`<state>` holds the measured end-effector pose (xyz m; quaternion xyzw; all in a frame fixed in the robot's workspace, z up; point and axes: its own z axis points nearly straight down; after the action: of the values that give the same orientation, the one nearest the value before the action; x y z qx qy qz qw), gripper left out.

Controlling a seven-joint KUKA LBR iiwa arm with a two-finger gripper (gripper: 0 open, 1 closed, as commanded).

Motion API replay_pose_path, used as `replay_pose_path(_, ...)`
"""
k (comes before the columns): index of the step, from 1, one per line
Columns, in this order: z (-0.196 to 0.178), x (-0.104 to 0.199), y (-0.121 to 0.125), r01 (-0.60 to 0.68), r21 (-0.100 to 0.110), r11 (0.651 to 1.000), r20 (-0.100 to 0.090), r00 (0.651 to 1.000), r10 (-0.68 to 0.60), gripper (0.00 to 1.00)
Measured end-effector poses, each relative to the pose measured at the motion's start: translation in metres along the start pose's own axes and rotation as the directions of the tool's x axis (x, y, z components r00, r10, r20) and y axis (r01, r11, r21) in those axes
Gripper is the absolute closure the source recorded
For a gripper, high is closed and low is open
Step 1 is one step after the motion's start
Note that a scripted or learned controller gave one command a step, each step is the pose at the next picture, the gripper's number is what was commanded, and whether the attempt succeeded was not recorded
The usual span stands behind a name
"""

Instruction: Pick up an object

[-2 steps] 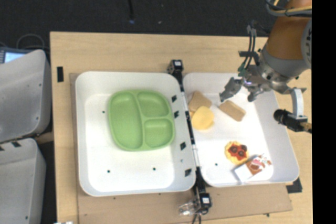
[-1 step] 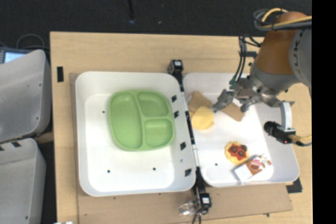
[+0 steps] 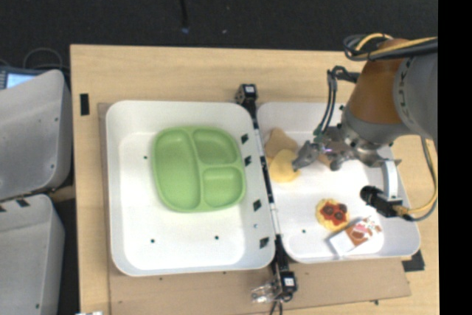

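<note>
A grey robot arm with an orange band [image 3: 376, 88] reaches over the right-hand shallow white bin [image 3: 310, 247], its two-finger gripper [image 3: 304, 157] poised at the bin's left side, beside the divide between the two bins. The dark fingers end just against a pale yellow rounded object, soft-looking and lemon-like [image 3: 283, 167], which lies immediately below and to the left of the fingertips. Whether the claw is released or clenched cannot be told at this slant, and the yellow piece cannot be seen to sit between the fingers.

Just above and to the left of the claw rests a tan, flattish rounded piece [image 3: 279, 139], touching or nearly touching the yellow one. Well below and to the right of the claw lies a small yellow disc with red and dark toppings, like a toy pizza [image 3: 332, 212], and just beyond it a small white packet with a red printed picture [image 3: 355, 234]; any lettering on it is too small to read.

Far to the left of the claw, in the left-hand shallow white bin [image 3: 133, 247], sits a light green plastic tray with three compartments [image 3: 198, 168]. Small black clips [image 3: 245, 93] mark the seam between the bins. Both bins stand on a pale wooden bench [image 3: 162, 70]. A black cable [image 3: 386, 203] trails from the wrist, to the right of the claw.
</note>
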<state>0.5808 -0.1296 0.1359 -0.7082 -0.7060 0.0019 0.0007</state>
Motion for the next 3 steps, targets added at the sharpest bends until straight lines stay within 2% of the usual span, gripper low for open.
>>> replay_pose_path(1,0.036,-0.002,0.0,-0.002,-0.002,1.0,0.0,1.0,0.002,0.0)
replay_pose_path(2,0.024,-0.002,0.001,-0.008,-0.007,1.0,-0.002,1.0,0.008,1.0)
replay_pose_path(3,-0.036,-0.007,-0.005,-0.003,-0.011,1.0,0.0,1.0,0.003,1.0)
